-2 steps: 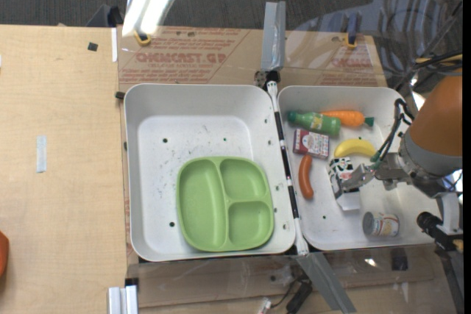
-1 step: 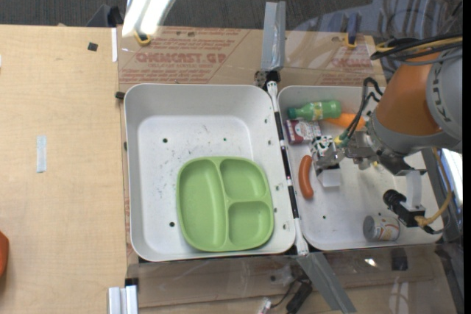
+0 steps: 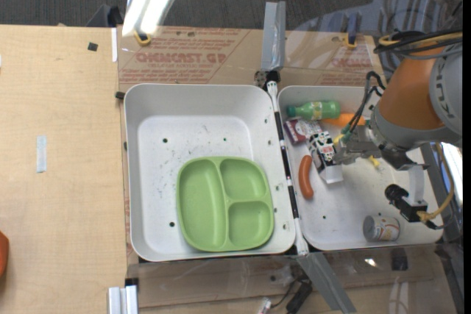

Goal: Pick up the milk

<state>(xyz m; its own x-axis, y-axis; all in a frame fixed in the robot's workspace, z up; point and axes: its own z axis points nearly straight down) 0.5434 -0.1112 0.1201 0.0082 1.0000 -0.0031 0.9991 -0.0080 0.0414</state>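
The small white-and-black cow-patterned milk carton [image 3: 324, 156] lies near the right white bin's [image 3: 353, 232] left wall; the two-finger gripper [image 3: 346, 149] hovers beside it, grip unclear. Lifting remains.

Divided plate [image 3: 224, 204] in left bin [image 3: 147, 158]; milk [image 3: 324, 155] in right bin [image 3: 353, 232]

**Crowded far-left corner, open floor elsewhere**

In the right bin [image 3: 346, 235], you had the milk [image 3: 324, 151] hemmed in against the left wall: a dark packet [image 3: 296, 130] and green bottle [image 3: 313, 110] toward the far edge, a sausage [image 3: 306, 178] just beside it nearward. The arm [image 3: 412, 103] overhung the right side. A can [image 3: 381, 229] sat near the front-right corner. The bin's middle floor lay free. The left bin [image 3: 147, 158] carried a green plate [image 3: 224, 202] toward its near edge.
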